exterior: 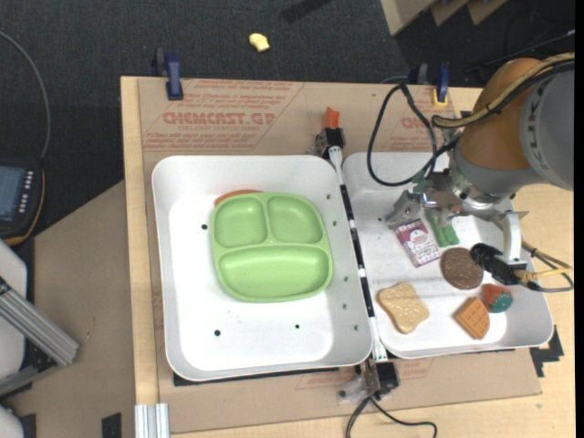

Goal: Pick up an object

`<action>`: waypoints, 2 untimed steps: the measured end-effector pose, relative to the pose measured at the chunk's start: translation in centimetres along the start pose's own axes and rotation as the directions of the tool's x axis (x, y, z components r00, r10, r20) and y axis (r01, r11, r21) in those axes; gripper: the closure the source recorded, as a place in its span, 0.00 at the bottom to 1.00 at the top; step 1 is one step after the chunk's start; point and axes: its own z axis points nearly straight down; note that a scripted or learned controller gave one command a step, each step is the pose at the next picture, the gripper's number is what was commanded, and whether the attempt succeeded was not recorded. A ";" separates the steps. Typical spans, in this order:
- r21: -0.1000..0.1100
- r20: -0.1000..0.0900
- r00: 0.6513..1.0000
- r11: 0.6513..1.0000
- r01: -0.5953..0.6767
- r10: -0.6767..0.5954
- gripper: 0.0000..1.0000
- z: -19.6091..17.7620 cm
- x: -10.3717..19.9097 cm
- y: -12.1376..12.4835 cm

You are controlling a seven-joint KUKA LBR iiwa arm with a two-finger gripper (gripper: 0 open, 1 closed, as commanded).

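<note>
The pincer [429, 210] (spread or not, I cannot tell) hovers above the pink card [418, 242]; descent and closing seem next.

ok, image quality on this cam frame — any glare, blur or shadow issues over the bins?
Camera view: lighting is even, with soft shadows under the arm beside the gripper. The left bin looks bright but keeps detail, and the green tray shows mild sheen. The small items, such as the toast, are soft at this resolution.
</note>
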 end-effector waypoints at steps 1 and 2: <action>0.004 0.000 1.000 1.000 0.001 -0.001 0.00 4.3 -0.8 1.1; -0.001 0.001 1.000 1.000 0.000 0.000 1.00 3.0 -0.8 1.2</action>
